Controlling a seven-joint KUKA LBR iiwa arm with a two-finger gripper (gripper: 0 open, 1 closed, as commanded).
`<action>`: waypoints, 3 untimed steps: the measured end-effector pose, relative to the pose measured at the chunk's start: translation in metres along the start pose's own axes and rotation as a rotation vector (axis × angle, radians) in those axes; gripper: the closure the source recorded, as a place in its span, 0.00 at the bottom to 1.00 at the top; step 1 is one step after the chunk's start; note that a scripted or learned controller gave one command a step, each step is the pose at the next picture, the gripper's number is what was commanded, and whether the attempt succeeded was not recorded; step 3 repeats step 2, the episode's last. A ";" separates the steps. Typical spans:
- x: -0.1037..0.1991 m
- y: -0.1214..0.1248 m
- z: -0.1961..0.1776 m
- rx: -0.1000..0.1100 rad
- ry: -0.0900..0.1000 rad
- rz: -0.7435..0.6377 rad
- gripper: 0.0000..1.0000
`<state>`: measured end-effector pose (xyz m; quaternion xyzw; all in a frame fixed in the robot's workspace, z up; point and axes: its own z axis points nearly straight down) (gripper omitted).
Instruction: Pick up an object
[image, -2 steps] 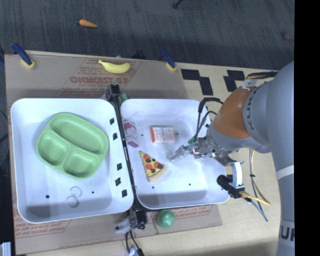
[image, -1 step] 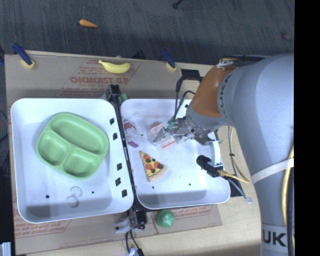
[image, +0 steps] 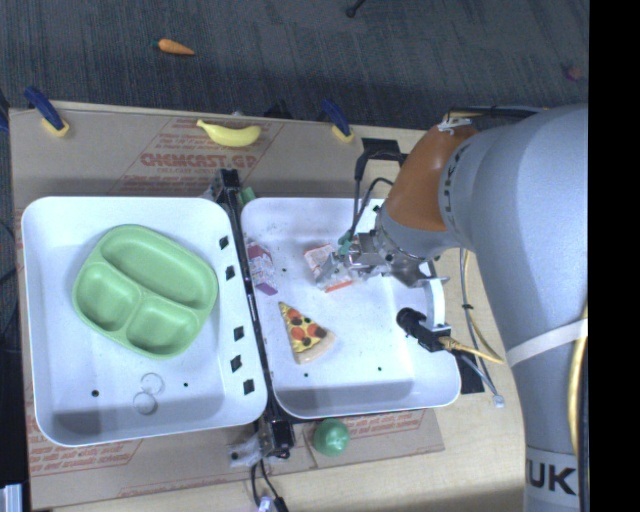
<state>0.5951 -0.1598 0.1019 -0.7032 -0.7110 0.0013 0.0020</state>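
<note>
My gripper is low in the right bin, near its far middle, right at a small pale packet with red-orange markings. The wrist covers the packet's right side, so contact cannot be made out. A toy pizza slice lies in the middle of the same bin, below and left of the gripper. A small pink and white wrapper rests against that bin's left wall. A green divided plate lies in the left bin.
A yellow toy banana lies on the cardboard behind the bins. A green ball sits on the bench in front of the right bin. An orange carrot-like piece is on the floor beyond. The arm's grey body covers the right side.
</note>
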 end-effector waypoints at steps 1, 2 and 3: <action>0.084 -0.024 -0.103 -0.005 0.001 0.004 1.00; 0.164 -0.048 -0.089 0.000 -0.001 0.002 1.00; 0.164 -0.048 -0.089 0.000 -0.001 0.002 1.00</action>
